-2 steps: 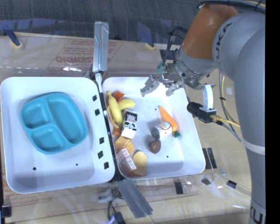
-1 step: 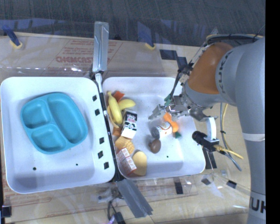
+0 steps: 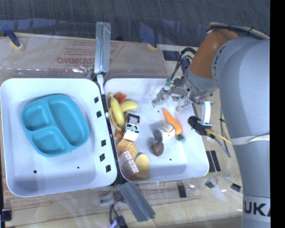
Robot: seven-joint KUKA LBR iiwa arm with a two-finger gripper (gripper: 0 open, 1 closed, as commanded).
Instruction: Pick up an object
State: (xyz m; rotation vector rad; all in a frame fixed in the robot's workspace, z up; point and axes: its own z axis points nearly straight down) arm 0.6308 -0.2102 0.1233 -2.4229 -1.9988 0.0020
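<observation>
Two white bins are seen side by side on the bench. In the left bin (image 3: 9,141) a blue divided tray (image 3: 54,124) is laid flat, near the middle. The right bin (image 3: 194,158) is crowded along its left wall: bananas (image 3: 117,110) at the top, a small black-and-white carton (image 3: 132,126) just below them, a red-patterned packet (image 3: 128,164) and a yellow rounded item (image 3: 142,163) near the lower corner. Toward the bin's middle an orange carrot (image 3: 172,121) is laid at a slant, with a small white cup-like item (image 3: 166,131) touching its lower side and a dark brown rounded object (image 3: 157,148) just below that. The gripper (image 3: 173,99) is held over the upper part of the right bin, just above the carrot's top end; its metal fingers are seen splayed apart, nothing being between them. The grey arm (image 3: 242,80) with its orange band (image 3: 206,53) is entered from the right.
</observation>
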